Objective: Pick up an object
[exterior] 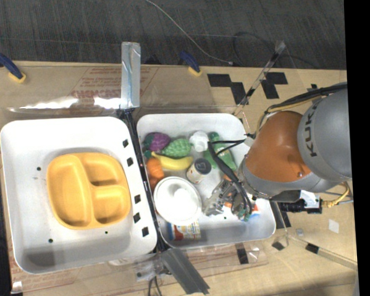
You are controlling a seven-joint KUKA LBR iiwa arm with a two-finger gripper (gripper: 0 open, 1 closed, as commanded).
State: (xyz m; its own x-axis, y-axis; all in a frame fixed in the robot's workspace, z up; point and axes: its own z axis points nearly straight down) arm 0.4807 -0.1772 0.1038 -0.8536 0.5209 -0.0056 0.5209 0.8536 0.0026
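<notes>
My gripper is low in the right bin, just right of a white bowl. Cables and the orange wrist band crowd over it. Near it lie a small dark-capped bottle, a green object and a red and blue item partly under the wrist. Further left sit a banana, purple grapes, a green bumpy fruit, an orange fruit and a white round piece. A labelled can lies below the bowl.
The left bin holds a yellow divided plate. A black divider with clips runs between the bins. The grey arm body overhangs the right bin's right wall.
</notes>
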